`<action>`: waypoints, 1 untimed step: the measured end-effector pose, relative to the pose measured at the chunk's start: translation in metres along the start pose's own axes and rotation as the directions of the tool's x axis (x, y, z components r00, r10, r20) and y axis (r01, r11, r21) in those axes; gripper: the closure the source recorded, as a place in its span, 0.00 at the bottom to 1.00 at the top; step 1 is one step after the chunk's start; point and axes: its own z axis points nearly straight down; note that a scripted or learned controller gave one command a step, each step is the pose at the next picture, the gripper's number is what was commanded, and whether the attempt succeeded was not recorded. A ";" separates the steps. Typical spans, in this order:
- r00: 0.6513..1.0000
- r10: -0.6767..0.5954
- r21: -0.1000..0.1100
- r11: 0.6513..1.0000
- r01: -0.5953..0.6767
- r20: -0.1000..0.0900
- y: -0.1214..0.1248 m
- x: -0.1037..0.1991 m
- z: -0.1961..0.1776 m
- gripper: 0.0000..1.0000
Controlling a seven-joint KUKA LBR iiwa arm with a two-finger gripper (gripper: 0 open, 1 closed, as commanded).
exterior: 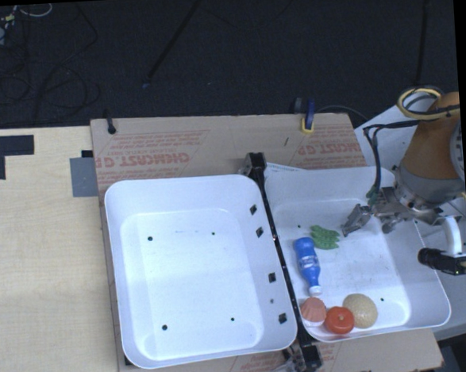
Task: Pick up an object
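Pincer [376,218]: over the right bin [420,307], fingers spread wide, nothing between them.
Green leaf-shaped toy [325,237]: on the bin floor, just left of and slightly below the pincer, apart from it.
Blue bottle with white cap [307,264]: lying further left and below.
Pink ball [312,310], red tomato-like toy [339,319], tan ball [360,310]: clustered at the bin's near edge, well below the pincer.
Left bin [123,205]: far left, on the surface.
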 end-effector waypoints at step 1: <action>1.000 0.001 -0.004 1.000 -0.001 0.001 0.000 -0.001 -0.017 1.00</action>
